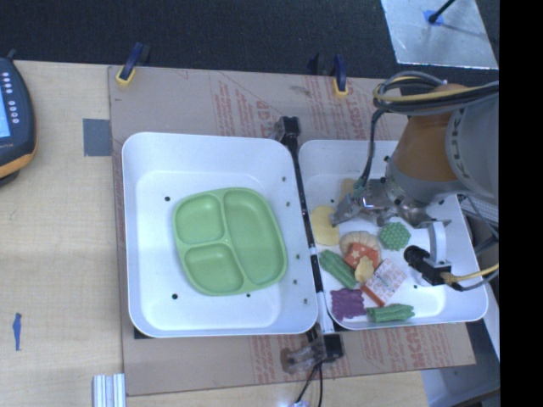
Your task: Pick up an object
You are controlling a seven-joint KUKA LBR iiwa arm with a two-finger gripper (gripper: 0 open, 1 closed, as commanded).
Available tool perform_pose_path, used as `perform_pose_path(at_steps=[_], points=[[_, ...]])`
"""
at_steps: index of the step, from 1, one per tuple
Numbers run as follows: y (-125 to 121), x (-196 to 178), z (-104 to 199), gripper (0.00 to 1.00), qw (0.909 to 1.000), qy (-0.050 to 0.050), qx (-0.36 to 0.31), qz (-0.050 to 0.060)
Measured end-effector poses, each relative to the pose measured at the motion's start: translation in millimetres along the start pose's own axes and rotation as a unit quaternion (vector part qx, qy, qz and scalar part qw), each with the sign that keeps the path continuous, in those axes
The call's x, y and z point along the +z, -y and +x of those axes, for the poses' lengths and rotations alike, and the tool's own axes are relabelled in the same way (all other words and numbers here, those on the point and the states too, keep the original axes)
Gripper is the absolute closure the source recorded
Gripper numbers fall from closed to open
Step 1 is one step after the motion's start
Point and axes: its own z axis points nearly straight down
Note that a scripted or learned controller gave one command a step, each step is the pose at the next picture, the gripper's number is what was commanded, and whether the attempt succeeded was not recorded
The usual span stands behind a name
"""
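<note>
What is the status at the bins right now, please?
Claw low in right white bin. Small toy foods clustered beneath, none seen held. Green sectioned plastic tray sits in left bin.

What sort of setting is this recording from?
Most likely a robot lab bench set up for grasping trials: two white bins clamped to a board, a green divided tray in the left one, toy food pieces in the right, and a handheld control pendant.

One fixed camera looks down on my surface [59,227] from above at a slant, far enough back to take in both white bins, the left bin [153,312] and the right bin [462,308], along with the cardboard beneath them. My arm [433,147] enters the picture from the side of the right bin.
</note>
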Motion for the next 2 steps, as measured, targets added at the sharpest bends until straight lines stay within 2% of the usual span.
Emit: perform_pose_path(at_steps=[1, 2], points=[[-81, -3, 0, 0.0, 1.0, 0.0, 0.0, -0.003], [-78, -89, -28, 0.0, 1.0, 0.001, 0.003, -0.003]])
